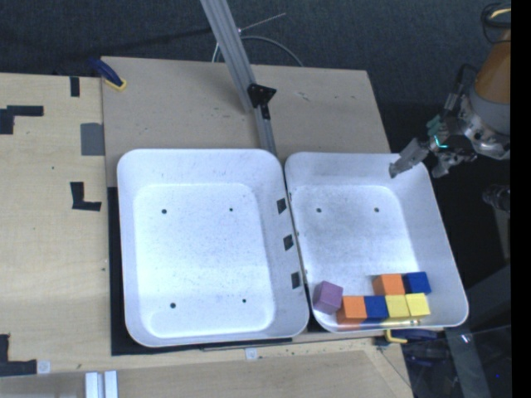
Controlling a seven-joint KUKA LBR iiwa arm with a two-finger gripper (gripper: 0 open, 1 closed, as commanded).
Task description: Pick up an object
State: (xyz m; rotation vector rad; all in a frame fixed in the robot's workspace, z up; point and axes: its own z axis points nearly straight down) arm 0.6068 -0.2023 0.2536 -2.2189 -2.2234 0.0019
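coloured blocks (386,298) clustered, right bin's near edge (purple apart)

Grey arm with orange band (498,81) is cut off by right edge. Two-finger gripper (412,157) too small and blurred to read. Yellow and blue cubes (397,307) partly hidden behind right white bin's near rim (398,325).

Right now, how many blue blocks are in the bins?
2, both in the right bin, near its front edge. One blue block ends the back row beside an orange block; the other blue block sits in the front row. Nothing seems hidden.
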